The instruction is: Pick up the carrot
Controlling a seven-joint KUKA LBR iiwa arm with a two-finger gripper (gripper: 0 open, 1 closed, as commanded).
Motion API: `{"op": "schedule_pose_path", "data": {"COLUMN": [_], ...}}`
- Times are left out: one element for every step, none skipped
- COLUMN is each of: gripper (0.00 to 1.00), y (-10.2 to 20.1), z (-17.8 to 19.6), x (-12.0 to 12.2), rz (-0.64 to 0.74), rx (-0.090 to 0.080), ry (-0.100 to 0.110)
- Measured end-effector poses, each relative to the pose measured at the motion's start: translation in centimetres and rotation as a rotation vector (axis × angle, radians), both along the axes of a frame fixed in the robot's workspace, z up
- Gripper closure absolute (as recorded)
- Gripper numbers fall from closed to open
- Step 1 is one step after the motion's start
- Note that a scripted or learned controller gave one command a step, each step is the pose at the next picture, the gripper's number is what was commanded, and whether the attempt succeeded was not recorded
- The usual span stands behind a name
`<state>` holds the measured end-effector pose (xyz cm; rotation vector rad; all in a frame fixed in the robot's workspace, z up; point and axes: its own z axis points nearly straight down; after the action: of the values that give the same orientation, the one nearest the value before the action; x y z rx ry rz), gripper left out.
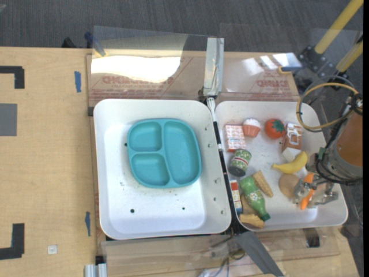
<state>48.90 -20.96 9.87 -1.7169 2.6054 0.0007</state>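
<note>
**Tool low over the carrot in the right bin**

The tool [311, 192] sits at the right bin's [340, 215] near right corner, its metal fingers down among the toys. The carrot [306, 198], a small orange piece, lies right at the fingertips, touching or nearly so; whether the fingers are clamped on it or merely beside it cannot be told. A tan lump [287, 185] lies just left of it, a banana [292, 164] just above. Further left are a green bottle [255, 195], a can [240, 161], a tomato [274, 128] and small cartons [234, 137]. The left bin [109, 154] carries a teal divided plate [164, 153]. Both bins rest on the counter [40, 154].
</note>
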Motion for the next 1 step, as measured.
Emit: {"op": "schedule_pose_path", "data": {"gripper": [1.00], "y": [6.63], "z": [8.05], "x": [-0.62], "rz": [-0.145], "rx": [-0.009], "ry": [0.008]}}
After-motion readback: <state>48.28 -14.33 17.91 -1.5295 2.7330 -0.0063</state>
